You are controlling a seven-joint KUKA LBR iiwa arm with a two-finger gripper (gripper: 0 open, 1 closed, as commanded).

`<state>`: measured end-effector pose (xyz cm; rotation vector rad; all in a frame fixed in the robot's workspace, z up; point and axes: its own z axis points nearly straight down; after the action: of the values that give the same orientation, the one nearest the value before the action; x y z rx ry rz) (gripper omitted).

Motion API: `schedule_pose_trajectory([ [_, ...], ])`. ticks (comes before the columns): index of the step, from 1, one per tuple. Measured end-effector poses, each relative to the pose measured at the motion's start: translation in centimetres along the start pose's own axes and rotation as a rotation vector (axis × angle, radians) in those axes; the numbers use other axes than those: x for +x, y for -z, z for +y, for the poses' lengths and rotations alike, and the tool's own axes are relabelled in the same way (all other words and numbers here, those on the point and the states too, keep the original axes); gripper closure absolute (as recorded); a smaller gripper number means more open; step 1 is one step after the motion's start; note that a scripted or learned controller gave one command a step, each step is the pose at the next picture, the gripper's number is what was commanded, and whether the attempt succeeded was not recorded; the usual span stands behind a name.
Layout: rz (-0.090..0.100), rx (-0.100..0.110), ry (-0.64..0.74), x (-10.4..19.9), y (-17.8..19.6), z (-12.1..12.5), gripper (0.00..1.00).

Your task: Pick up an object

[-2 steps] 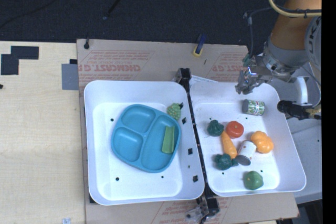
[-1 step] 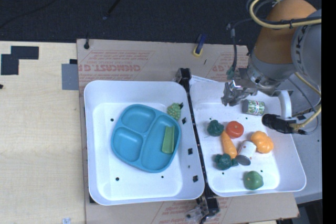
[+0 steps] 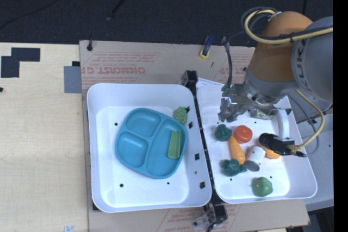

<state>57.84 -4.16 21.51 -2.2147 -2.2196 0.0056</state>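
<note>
The gripper [image 3: 230, 112] hangs over the back of the right bin [image 3: 304, 182], just above a dark green toy [image 3: 222, 132]; if its fingers are open or closed, I cannot tell. Near it lie a tomato [image 3: 243, 133], a carrot [image 3: 236, 150], a second dark green piece [image 3: 230, 167] and a green ball [image 3: 262, 186]. In the left bin [image 3: 103, 182] a blue plate [image 3: 147, 144] carries a green strip [image 3: 174, 144].
</note>
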Motion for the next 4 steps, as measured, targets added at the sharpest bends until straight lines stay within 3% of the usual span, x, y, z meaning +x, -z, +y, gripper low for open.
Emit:
schedule_pose_trajectory([
  [1,0.000,-0.004,0.000,1.1,2.3,-1.8,1.00],
  [2,-0.002,-0.002,-0.003,0.5,1.2,-2.3,1.00],
  [4,-0.002,-0.002,-0.001,1.9,1.0,-1.0,1.00],
])
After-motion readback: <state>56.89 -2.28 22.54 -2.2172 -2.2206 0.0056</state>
